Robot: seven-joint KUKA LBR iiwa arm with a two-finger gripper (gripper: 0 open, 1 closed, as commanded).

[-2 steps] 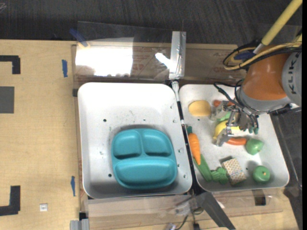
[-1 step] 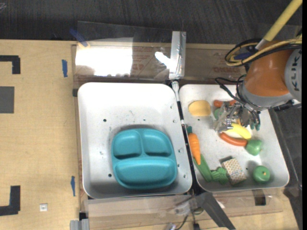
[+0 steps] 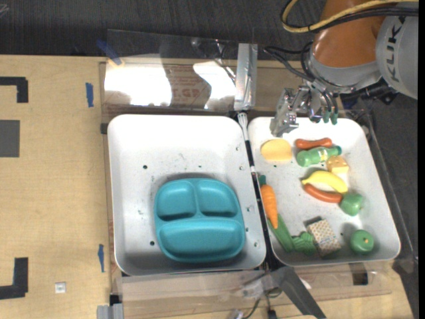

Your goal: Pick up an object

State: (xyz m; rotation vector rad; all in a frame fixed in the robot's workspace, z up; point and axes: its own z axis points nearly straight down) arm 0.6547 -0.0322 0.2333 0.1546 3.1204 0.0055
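Approach step: end effector hovering just above yellow toy in right bin, nothing held, finger spread unclear. Next: descending onto yellow toy, closing.

Two white bins, one teal tray, two sausages, one carrot.

One fixed camera looks down on my bench at a slant from the 6 o'clock side, facing 12. It sits far enough back to take in both bins whole. My arm enters from 1 o'clock.
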